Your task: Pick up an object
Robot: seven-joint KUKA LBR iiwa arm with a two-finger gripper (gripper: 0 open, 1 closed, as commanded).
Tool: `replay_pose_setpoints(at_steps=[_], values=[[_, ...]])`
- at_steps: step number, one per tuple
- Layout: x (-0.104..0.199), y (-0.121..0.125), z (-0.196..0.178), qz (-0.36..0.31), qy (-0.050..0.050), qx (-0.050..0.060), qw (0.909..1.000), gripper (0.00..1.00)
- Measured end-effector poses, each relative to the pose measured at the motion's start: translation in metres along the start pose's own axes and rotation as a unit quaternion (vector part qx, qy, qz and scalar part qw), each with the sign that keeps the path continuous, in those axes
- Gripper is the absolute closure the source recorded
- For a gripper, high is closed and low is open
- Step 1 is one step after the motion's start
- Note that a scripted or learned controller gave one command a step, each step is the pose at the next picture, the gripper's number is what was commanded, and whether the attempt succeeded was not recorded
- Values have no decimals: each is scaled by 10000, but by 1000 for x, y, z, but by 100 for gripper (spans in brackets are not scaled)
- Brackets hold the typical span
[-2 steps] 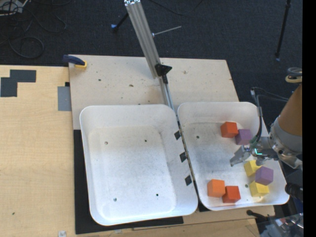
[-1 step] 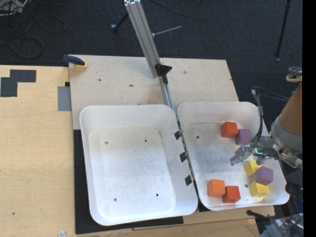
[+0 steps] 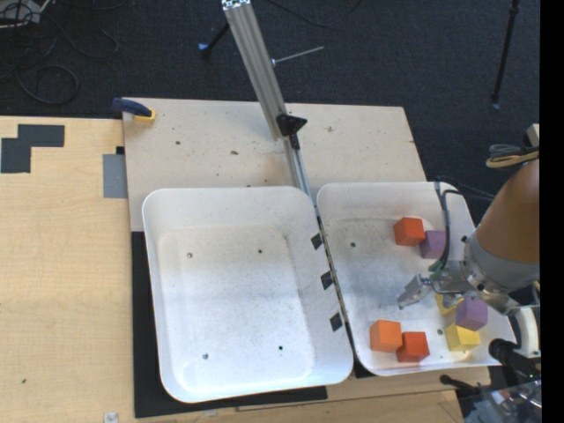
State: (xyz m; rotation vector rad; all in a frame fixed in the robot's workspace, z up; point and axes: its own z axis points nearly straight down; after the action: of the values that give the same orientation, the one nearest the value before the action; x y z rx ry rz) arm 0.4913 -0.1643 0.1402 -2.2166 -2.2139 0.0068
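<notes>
3 orange blocks [image 3: 409,231], 2 purple blocks [image 3: 471,313], 1 yellow block [image 3: 463,337], 2 bins [image 3: 176,210].

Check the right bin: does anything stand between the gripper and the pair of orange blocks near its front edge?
Nothing visible does. The gripper sits over bare bin floor, and the floor between it and the orange blocks carries no object. The purple block and yellow block lie to the camera's right, off that line.
</notes>
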Motion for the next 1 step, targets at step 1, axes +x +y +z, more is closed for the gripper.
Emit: replay_pose_setpoints(at_steps=[1], values=[[0,1,50,4,-7,-40,10000,0]])
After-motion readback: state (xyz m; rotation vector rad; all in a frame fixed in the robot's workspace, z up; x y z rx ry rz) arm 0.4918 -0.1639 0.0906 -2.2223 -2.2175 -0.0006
